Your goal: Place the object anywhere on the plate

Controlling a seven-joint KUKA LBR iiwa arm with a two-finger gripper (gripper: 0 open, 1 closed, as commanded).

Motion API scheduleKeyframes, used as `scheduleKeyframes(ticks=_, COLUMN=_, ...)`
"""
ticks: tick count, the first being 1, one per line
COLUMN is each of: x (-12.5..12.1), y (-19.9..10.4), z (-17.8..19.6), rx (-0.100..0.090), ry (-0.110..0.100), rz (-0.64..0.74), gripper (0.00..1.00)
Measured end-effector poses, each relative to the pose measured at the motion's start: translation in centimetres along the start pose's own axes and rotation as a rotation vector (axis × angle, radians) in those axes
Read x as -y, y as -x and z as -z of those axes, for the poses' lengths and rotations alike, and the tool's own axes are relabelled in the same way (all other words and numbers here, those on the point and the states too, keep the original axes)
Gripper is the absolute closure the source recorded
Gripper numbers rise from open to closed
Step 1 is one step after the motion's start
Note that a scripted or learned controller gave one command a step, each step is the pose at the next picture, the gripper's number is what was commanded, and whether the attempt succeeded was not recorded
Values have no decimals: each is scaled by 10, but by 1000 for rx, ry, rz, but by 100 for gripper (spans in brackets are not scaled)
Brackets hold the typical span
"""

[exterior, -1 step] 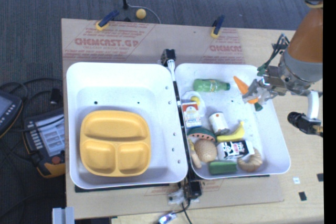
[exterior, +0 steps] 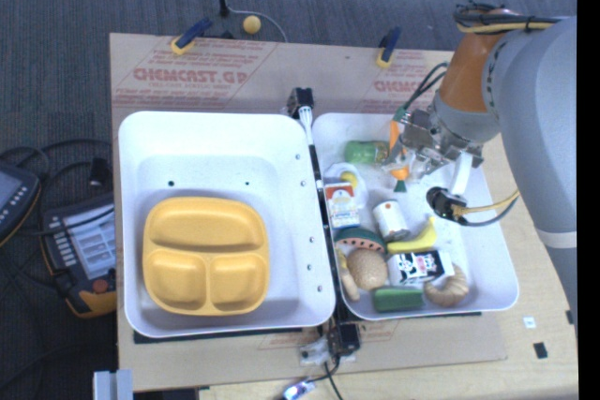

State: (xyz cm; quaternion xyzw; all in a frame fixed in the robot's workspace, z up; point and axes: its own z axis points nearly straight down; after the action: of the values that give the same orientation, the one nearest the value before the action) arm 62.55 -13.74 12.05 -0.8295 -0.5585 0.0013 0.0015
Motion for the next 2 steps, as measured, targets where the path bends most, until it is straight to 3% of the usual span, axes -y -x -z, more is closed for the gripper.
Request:
scheduleKeyframes(ticks=1, x=60, y=-84, z=80, rx=0, ry=1, rz=-77, gripper=100)
scheduleKeyframes(ticks=2, x=106, y=-148, z=91, rx=1, ry=0, rz=-33, gripper=100)
